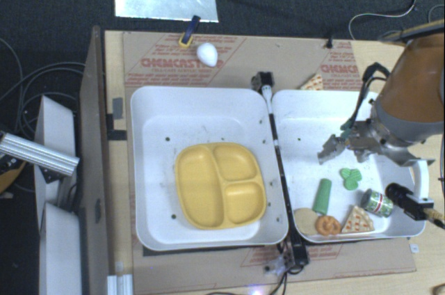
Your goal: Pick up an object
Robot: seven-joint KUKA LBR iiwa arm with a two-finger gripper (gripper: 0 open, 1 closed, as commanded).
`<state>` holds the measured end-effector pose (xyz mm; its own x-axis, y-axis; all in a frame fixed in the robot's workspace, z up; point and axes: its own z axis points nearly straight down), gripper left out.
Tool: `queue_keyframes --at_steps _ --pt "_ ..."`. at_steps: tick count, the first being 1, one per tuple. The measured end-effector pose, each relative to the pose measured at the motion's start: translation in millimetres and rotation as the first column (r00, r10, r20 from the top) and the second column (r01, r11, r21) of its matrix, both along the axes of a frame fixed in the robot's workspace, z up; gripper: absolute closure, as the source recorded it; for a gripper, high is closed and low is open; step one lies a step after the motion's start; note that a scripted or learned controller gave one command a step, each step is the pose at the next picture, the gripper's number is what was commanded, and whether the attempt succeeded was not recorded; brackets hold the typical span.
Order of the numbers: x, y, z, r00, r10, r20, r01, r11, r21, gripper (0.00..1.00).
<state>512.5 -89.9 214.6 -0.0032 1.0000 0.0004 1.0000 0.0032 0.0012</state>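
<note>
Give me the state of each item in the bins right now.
Yellow divided plate: flat in left bin.
Green cylinder: lying in right bin.
Small can: on its side.
Pizza slice: flat near the front rim.
Pincer: over right bin, holding nothing visible.

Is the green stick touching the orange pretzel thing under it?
Apart. The camera view shows a thin strip of white bin floor between the bottom end of the green stick and the orange pretzel.
</note>
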Motion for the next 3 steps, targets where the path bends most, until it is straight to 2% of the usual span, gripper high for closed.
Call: queue_keyframes --at_steps 1,2,3 --pt "-27 -13 -132 1.0 -0.005 -0.004 0.005 1.0 0.0 0.0" --pt "106 -53 -74 1.0 0.002 0.016 -0.002 1.0 -0.006 0.0" --pt "44 -56 -103 1.0 -0.004 -0.007 0.004 1.0 0.001 0.0"
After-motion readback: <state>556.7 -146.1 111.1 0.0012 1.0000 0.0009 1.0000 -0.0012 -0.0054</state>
